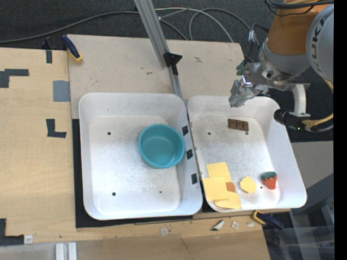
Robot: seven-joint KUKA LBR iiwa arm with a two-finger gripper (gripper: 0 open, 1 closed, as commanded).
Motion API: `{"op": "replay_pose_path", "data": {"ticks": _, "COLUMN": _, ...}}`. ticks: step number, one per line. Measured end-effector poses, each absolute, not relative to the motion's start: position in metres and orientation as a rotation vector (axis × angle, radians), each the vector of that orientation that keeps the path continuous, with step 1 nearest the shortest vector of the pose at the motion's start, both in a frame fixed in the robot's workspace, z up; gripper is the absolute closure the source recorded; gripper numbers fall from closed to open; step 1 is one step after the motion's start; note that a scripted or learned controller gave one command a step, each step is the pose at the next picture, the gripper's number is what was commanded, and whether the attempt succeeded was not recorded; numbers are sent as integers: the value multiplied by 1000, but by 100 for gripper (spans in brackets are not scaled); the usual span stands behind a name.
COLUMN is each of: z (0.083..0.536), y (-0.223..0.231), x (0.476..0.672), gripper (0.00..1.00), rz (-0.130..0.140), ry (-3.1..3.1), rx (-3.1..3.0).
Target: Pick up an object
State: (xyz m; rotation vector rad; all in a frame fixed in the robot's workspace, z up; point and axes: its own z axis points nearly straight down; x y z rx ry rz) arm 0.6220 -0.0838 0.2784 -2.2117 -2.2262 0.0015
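Flat yellow slices (pixel 221 187), small round yellow piece (pixel 248 185), red strawberry (pixel 269 180).

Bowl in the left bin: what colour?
Teal blue; the bowl shows plainly in the camera view.

Single fixed camera, mounted above the desk (pixel 32 145) and angled downward at a moderate distance; both white bins, left (pixel 97 112) and right (pixel 282 161), lie in frame, with the arm (pixel 295 31) entering from the right.
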Motion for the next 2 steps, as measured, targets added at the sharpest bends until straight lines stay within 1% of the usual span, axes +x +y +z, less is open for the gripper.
{"op": "replay_pose_path", "data": {"ticks": 1, "z": 261, "y": -29, "x": 617, "gripper": 100, "rz": 2, "ry": -2226, "rx": -2212}}
{"op": "replay_pose_path", "data": {"ticks": 2, "z": 260, "y": 19, "x": 598, "gripper": 100, "rz": 2, "ry": -2226, "rx": -2212}}
